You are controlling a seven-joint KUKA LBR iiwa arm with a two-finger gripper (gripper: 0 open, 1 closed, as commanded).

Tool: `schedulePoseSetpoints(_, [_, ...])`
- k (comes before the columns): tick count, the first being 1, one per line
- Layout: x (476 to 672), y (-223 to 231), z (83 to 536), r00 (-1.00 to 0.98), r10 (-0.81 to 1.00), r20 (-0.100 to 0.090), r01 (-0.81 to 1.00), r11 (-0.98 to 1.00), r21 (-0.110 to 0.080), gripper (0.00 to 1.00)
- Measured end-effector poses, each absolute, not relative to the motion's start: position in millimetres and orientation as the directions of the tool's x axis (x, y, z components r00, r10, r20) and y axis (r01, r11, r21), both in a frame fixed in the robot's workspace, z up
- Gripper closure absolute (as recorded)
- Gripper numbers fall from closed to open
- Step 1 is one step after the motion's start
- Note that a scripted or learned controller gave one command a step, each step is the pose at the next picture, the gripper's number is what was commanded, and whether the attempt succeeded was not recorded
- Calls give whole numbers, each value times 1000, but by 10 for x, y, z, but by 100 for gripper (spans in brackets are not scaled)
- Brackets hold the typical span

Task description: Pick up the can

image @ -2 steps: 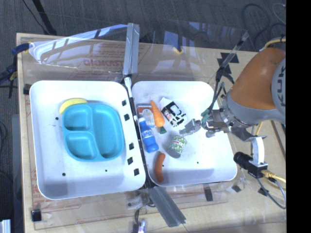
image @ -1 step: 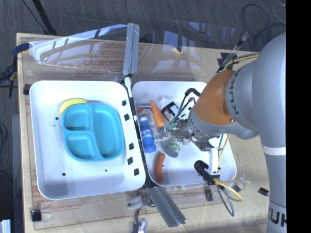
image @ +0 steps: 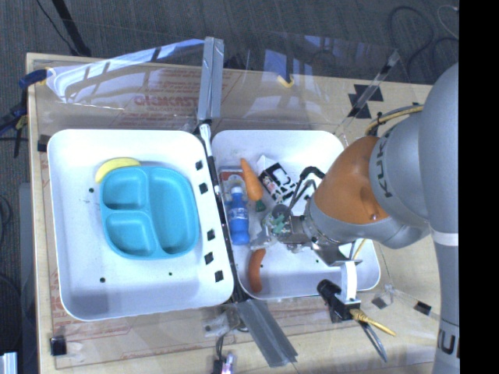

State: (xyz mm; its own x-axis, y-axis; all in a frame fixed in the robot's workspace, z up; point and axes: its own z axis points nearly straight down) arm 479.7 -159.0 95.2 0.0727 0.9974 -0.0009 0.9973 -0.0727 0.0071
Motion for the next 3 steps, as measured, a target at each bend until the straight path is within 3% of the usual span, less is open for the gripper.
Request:
schedulePoseSetpoints(1, [5465, -1661, 914, 52, 999, 1, 999, -52, -3, 0])
schedulePoseSetpoints(2, [5471, -1653, 1018, 47, 999, 3, 999, -47, -3, 100])
schedulePoseSetpoints(3, [5437, -1492, 1925, 213, 977, 0, 977, -213, -2, 100])
